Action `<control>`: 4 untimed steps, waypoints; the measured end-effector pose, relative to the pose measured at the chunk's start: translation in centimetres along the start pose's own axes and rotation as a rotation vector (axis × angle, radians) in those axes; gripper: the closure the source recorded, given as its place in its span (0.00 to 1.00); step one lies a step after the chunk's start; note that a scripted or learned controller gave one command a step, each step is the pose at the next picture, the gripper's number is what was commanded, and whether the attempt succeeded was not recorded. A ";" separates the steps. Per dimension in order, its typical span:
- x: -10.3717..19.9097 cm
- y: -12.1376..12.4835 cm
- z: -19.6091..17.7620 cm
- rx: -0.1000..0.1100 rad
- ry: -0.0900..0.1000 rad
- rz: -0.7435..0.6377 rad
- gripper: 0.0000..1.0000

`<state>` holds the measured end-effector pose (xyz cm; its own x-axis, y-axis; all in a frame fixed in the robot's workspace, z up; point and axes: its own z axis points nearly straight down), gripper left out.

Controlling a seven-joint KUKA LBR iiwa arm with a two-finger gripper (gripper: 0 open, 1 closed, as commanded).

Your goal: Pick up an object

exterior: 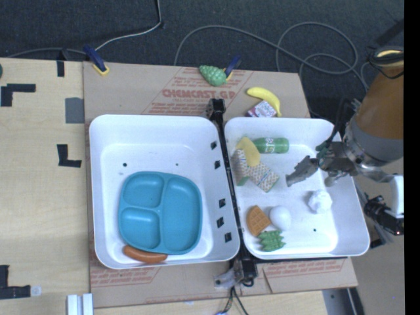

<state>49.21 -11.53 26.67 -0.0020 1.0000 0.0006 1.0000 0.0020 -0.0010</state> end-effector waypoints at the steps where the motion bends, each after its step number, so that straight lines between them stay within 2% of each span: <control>1: 2.4 -0.9 8.3 0.002 0.000 0.001 0.00; 3: 2.1 -0.1 17.9 -0.003 0.002 0.001 0.00; 4: 1.3 7.4 17.8 -0.009 0.000 0.001 0.00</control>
<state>56.60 -10.23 8.87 -0.0008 1.0000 0.0007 1.0000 0.0008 0.0077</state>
